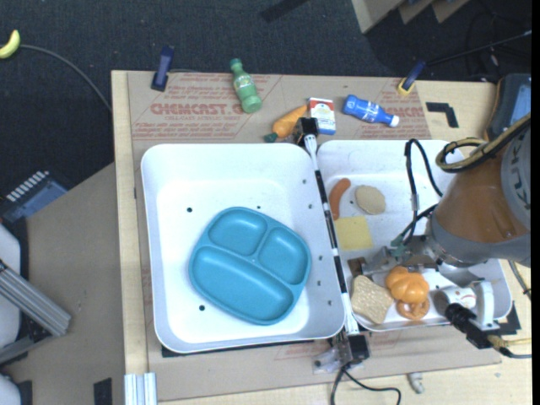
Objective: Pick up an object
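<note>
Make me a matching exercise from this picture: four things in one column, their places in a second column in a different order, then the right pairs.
Things:
1. blue divided plate
2. green bottle
3. yellow cheese slice
4. blue bottle

Places:
A. in the right bin, near its left wall
B. on the bench behind the left bin
C. in the left bin
D. on the bench behind the right bin

Pairs: 1-C, 2-B, 3-A, 4-D
</note>
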Motion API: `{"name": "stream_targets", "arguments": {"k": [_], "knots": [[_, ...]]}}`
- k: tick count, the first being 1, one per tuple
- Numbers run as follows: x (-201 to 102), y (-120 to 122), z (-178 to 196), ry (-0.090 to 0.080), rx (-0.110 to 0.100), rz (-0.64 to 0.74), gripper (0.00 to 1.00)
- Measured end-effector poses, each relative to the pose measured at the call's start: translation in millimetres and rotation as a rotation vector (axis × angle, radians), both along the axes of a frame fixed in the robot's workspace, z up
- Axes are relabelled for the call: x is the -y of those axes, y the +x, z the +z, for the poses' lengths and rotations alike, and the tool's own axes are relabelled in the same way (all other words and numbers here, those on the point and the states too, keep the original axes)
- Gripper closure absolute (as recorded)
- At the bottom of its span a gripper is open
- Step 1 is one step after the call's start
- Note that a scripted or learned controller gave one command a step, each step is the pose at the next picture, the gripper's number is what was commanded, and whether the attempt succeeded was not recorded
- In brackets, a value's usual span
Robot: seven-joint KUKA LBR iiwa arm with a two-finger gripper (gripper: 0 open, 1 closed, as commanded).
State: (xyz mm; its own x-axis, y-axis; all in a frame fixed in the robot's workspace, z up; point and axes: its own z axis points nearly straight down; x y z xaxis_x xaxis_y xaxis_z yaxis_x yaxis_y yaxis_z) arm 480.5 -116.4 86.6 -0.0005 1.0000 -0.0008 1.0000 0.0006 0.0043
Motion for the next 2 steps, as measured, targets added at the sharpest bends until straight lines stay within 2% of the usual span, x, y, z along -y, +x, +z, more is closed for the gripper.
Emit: {"name": "stream_targets", "arguments": {"k": [1, 2], "knots": [[49, 73, 22, 0.0, -0.003, 0.0, 0.0], [53, 9, 32, 0.0, -0.005, -0.002, 0.0]]}}
